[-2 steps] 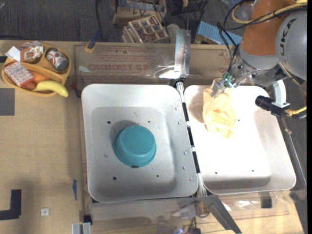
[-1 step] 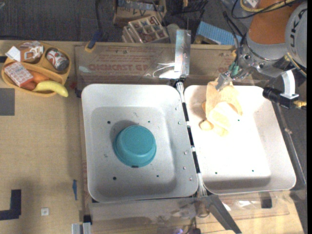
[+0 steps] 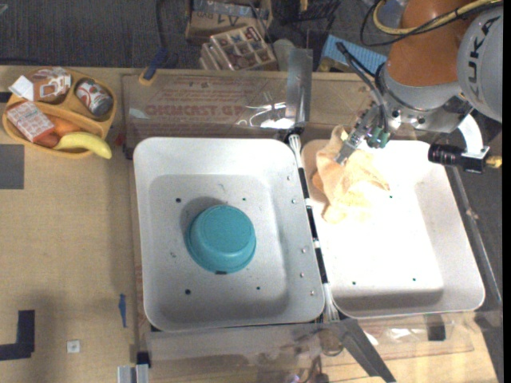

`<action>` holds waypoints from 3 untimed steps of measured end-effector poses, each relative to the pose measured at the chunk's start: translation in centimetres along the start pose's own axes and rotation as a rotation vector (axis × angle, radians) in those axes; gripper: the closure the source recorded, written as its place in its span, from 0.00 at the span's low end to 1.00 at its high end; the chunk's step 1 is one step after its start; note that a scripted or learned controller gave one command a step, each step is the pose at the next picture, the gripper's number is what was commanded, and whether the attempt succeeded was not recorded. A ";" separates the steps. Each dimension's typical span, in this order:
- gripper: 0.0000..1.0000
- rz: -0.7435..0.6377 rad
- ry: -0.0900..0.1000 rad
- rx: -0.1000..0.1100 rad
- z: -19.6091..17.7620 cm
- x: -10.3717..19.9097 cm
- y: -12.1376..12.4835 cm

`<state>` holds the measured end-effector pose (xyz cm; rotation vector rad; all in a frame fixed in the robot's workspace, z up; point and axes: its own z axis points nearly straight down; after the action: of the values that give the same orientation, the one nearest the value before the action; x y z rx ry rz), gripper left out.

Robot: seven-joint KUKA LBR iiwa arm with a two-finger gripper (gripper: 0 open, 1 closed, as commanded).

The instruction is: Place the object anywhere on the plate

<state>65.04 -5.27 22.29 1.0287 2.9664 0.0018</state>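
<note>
Seen from above, over two shallow white bins set side by side on the worktop (image 3: 72, 238); grey-and-orange arm (image 3: 435, 46) reaching in from the right, two-finger gripper (image 3: 345, 152) lowered to the upper-left corner of the right bin (image 3: 415, 254). Crumpled pale yellow-orange cloth (image 3: 347, 183) lying there, bunched against the wall dividing the bins; fingers down at the cloth's upper edge, apparently touching it, though whether parted or closed cannot be told from this angle. Round teal plate (image 3: 222, 238) sitting apart near the middle of the left bin (image 3: 160, 166), nothing on it. Judged to be the pick-up stage, transfer not yet begun; next called for: a firm pinch on a fold of cloth, a lift high enough to clear the dividing wall, then carriage leftwards and release over the plate.
</note>
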 end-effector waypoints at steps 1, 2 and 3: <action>1.00 -0.397 -0.001 -0.001 -0.3 4.1 2.9; 1.00 -0.662 -0.001 -0.002 -0.3 7.8 4.0; 1.00 -0.667 0.002 0.000 0.2 12.0 5.1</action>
<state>58.83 6.17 22.04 0.0008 3.1414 0.0026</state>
